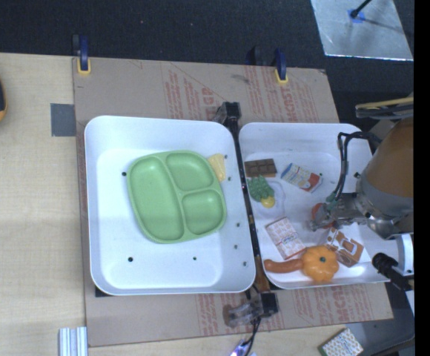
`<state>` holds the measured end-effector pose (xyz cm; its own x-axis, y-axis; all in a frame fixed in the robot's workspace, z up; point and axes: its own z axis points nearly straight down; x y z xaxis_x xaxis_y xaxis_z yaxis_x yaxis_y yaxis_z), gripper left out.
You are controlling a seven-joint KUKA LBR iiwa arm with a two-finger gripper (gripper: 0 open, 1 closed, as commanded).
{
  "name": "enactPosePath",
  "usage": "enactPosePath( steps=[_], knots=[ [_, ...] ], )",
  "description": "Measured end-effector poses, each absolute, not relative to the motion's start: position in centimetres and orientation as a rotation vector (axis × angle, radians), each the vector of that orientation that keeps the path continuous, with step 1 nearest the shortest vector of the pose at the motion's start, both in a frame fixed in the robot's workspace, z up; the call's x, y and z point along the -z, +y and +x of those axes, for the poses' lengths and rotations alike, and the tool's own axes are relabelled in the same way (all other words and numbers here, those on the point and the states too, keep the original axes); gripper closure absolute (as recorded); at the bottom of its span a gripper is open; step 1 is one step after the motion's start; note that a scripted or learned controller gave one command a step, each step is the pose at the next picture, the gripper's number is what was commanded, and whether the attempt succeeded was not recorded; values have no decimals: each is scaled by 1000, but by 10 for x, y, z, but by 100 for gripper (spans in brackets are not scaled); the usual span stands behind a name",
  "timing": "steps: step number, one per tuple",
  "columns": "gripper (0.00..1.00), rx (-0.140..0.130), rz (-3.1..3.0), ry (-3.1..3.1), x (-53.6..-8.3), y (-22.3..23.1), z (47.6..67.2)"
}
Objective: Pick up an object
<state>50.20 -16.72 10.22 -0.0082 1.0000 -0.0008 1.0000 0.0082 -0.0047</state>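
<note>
The right bin (304,133) holds several small items. A brown bar (260,167) lies at its far left, with a green leafy toy (261,190) just below it. A white and red carton (302,177) sits in the middle. Nearer the front are a red-checked packet (282,235), an orange pumpkin-like toy (320,264), an orange-red sausage shape (282,265) and a patterned packet (346,248). My gripper (326,219) is low in the right part of this bin, over a small red thing (316,212) and just above the patterned packet.
A green divided plate (176,195) lies in the left bin (111,265), with a yellow piece (217,167) at its far right corner. The grey arm (389,176) with its orange band comes in over the right bin's right wall. Clamps stand at the bench's back edge.
</note>
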Motion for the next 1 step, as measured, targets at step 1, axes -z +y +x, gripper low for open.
enactPosePath(
  steps=[1],
  knots=[
    [100, 8, -2212, -2237, -133, -121, 588]
  ],
)
